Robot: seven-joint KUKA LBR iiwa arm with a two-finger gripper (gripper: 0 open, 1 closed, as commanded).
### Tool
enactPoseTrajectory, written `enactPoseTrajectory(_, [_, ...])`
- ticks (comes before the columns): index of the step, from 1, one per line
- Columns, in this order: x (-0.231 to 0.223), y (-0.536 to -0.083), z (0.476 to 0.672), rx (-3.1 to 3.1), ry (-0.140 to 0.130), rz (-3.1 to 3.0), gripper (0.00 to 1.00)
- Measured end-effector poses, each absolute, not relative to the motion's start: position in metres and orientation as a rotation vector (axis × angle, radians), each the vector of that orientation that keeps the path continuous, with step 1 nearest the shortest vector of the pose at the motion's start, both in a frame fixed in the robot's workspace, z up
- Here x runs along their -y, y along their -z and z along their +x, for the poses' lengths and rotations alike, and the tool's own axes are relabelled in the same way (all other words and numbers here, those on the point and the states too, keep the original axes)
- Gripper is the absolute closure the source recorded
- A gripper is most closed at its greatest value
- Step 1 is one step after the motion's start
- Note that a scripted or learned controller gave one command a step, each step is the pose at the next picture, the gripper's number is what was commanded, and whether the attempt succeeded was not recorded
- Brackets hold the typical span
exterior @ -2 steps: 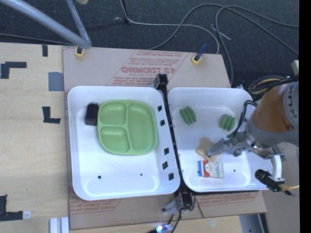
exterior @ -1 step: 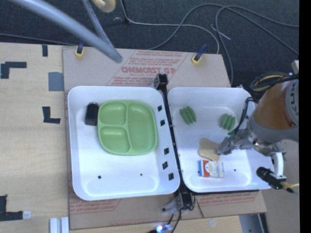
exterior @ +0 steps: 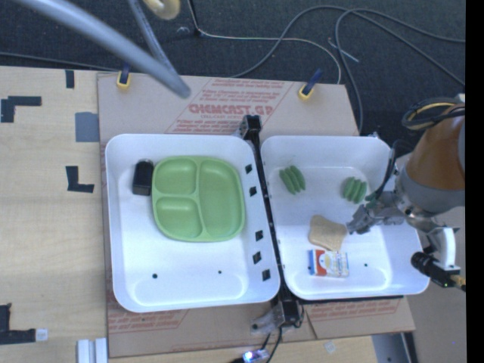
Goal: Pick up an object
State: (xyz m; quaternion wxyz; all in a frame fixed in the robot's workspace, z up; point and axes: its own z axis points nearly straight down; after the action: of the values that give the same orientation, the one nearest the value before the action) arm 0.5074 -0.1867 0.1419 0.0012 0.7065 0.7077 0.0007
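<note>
White right bin [exterior: 378, 282] holds a red-and-blue packet [exterior: 328, 263] nearest | tan sponge-like piece [exterior: 327, 233] just beside the end effector [exterior: 360, 224], finger state cannot be told | two green pieces [exterior: 292, 178] beyond.

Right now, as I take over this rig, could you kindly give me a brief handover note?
Gripper: low in the right bin, beside the tan sponge-like piece; finger state unclear, nothing visibly held.
Right bin also holds two green pieces and a small printed packet.
Left bin: green divided plate, small black object.
Done: nothing visibly lifted.
Left: grasp and lift one object.
</note>
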Motion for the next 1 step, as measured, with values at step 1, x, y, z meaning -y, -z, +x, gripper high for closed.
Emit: enactPoseTrajectory(1, [0.1951, -0.1910, 0.5133, -2.220, -0.003, 2.217, 1.00])
